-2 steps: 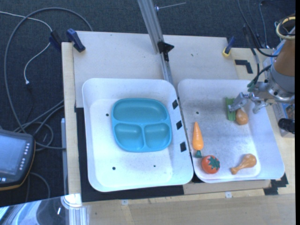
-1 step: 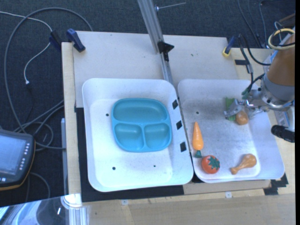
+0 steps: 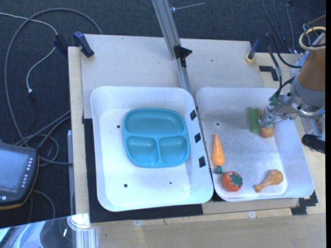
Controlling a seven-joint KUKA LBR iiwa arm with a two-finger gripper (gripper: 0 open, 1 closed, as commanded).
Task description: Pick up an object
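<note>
My gripper (image 3: 267, 122) reaches in from the right and hangs low over the right bin (image 3: 243, 143), close above a small tan-orange item (image 3: 267, 133). A green block (image 3: 254, 120) lies just left of the gripper. Lower in the same bin lie a carrot (image 3: 217, 149), a red tomato (image 3: 232, 181) and a tan drumstick (image 3: 270, 180). From this slant the wrist hides how the gripper stands.
A blue divided plate (image 3: 155, 137) sits in the left bin (image 3: 111, 190). A metal pole (image 3: 166, 19) slants up from between the bins. Blue clamps (image 3: 83, 44) and cables lie at the bench's corners. A tablet (image 3: 15, 174) rests off the bench at left.
</note>
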